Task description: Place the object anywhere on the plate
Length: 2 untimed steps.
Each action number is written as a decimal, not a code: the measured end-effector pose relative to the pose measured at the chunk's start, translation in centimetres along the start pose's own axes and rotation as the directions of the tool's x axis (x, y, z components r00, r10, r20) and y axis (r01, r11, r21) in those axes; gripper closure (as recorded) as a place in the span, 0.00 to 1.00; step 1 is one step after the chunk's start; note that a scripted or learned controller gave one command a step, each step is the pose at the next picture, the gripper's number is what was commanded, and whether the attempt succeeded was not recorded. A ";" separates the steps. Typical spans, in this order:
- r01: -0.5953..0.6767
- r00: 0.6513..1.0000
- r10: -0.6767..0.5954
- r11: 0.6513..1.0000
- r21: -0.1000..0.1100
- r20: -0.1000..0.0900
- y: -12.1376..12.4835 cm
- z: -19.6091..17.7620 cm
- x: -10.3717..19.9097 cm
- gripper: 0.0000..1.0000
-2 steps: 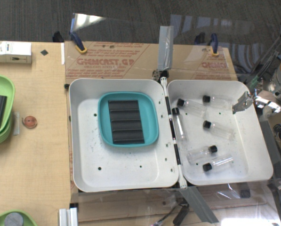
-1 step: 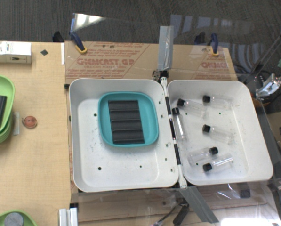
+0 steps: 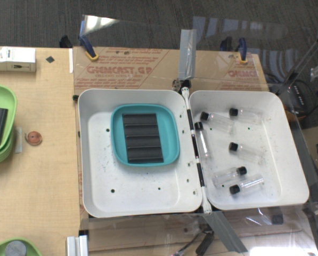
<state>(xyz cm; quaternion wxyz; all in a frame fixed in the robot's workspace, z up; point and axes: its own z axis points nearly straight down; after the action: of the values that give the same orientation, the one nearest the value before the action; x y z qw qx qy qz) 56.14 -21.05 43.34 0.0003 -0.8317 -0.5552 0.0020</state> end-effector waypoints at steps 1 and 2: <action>-0.120 0.993 0.120 0.993 0.002 0.000 -1.2 -0.6 -0.6 0.00; -0.259 0.966 0.259 0.966 0.003 0.001 -2.8 -0.6 -1.3 0.00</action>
<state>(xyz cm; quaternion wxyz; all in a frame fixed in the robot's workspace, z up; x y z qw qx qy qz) 53.10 -21.15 43.95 0.0013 -0.8971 -0.4417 0.0031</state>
